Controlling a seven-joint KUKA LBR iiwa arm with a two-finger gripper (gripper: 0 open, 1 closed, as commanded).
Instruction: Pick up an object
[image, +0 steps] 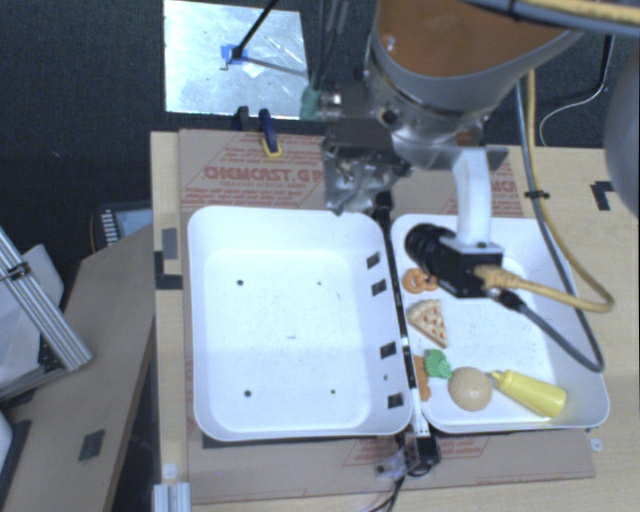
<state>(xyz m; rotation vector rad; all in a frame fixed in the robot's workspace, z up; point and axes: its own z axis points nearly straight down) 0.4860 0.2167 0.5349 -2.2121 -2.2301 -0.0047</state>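
Presently, the counter (168, 340) is carrying two white bins side by side, and the arm (450, 50) is reaching in from the right and hanging over their far edge.

The end effector (352, 190) is sitting above the far rim, about where the left bin (290, 320) and the right bin (545, 250) are meeting. Whether it is wide or narrow, I cannot tell; nothing is showing in its grasp.

Every candidate object is lying in the right bin, nearer than the end effector and to its right.

Risks, as judged:

1. The end effector is not standing over any object. A descent from here is likely ending on the rims or closing on nothing.
2. The yellow bottle (530, 392) is lying on its side at the near right. Its rounded, tapering body is inviting a slip if it is gripped across the narrow end.
3. The round beige piece (470, 388) is resting just beside the bottle. It is likely to be rolling off at a touch, or the bottle is getting nudged with it.
4. The waffle wedge (429, 322) is lying flat near the left wall, offering little height to grip.
5. The pretzel (420, 281), the green piece (437, 362) and the small orange piece (421, 380) are crowding that same wall. A grasp there is risking a strike on the wall or a two-object pick.
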